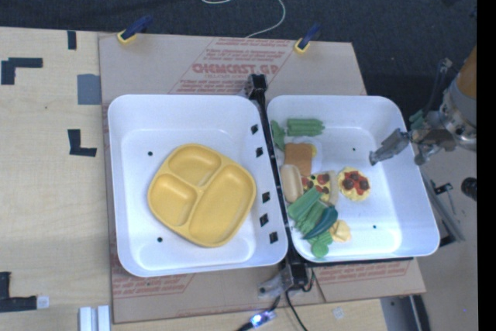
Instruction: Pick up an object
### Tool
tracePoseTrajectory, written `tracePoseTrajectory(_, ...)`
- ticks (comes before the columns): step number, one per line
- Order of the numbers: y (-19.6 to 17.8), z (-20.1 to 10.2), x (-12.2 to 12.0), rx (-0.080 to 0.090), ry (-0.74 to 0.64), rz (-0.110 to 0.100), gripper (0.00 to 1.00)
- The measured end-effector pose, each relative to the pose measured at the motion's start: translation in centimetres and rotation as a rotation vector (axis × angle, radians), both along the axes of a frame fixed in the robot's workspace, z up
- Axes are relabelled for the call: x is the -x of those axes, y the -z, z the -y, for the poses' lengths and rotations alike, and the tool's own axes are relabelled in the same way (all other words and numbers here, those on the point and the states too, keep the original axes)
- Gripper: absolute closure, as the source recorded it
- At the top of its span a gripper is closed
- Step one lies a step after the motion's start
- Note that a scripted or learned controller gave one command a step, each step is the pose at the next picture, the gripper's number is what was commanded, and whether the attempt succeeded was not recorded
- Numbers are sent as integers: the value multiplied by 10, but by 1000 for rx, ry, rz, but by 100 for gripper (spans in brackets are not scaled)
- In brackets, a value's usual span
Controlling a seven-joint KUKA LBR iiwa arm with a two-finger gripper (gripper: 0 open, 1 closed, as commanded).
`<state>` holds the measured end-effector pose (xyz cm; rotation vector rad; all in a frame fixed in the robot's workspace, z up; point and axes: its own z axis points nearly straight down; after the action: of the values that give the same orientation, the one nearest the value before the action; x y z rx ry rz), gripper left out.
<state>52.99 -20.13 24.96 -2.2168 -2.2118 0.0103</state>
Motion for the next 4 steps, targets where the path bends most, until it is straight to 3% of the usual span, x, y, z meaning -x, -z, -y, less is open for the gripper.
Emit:
tracePoseTrajectory(1, -5, 0, -2, 3, -3, 10, 0)
tracePoseTrajectory(4, 159, -16, 12, 0, -2, 8, 0)
